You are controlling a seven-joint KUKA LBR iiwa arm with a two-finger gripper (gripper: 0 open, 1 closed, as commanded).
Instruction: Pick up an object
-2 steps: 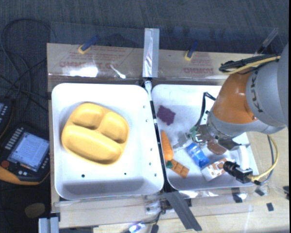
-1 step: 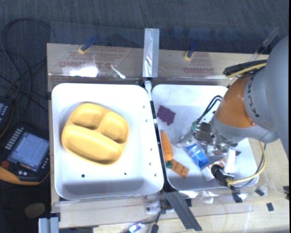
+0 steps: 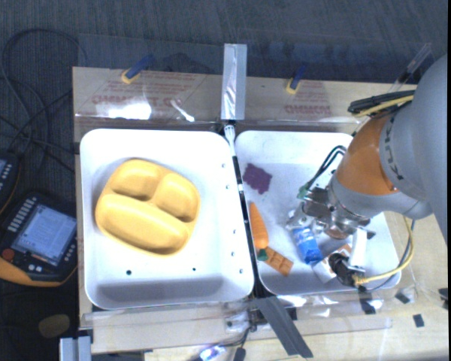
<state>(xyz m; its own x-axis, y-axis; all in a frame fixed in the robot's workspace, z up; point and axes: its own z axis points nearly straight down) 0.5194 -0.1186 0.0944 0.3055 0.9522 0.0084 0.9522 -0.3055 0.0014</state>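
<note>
Lying just under the claw (image 3: 307,228), a blue bottle (image 3: 308,246).

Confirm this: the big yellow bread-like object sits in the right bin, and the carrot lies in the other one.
Wrong bin. The camera view shows the yellow object in the left bin; the carrot lies in the other one, the right bin.

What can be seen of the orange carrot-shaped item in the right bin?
The carrot is a small orange toy, smooth and plastic-looking, long and tapered. It lies flat on the floor of the right bin, close along the bin's left wall, running roughly front to back. Its nearer end sits next to a small orange and dark block; whether they touch is unclear. A purple piece lies apart beyond its far end. The hand is off to its right, not touching it.
</note>
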